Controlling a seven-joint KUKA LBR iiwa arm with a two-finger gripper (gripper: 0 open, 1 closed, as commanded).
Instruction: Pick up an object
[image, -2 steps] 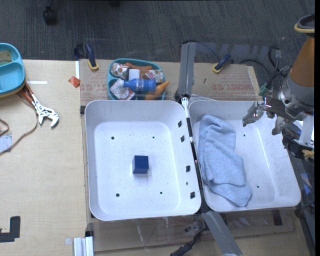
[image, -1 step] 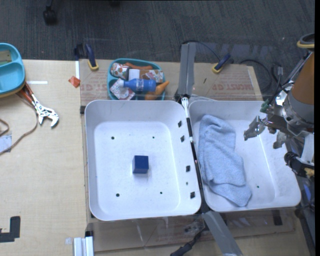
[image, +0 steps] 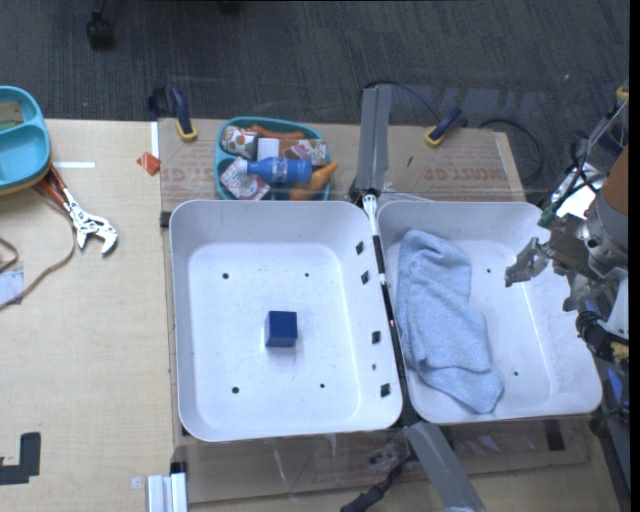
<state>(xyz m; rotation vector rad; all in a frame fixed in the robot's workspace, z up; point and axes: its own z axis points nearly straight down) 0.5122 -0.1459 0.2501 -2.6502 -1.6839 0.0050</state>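
A small blue cube (image: 281, 328) lies near the middle of the left white bin (image: 200, 400). A crumpled light grey-blue cloth (image: 445, 320) lies in the left half of the right white bin (image: 545, 385). My gripper (image: 548, 282) hangs over the right side of the right bin, to the right of the cloth and apart from it. Its fingers (image: 521, 268) are spread open with nothing between them. The cube is far to its left, in the other bin.
Behind the left bin stands a teal tub (image: 272, 160) full of small items. A wrench (image: 90, 228) and a teal tray (image: 20, 135) lie on the wooden bench at the left. Clamps and cables sit along the back edge.
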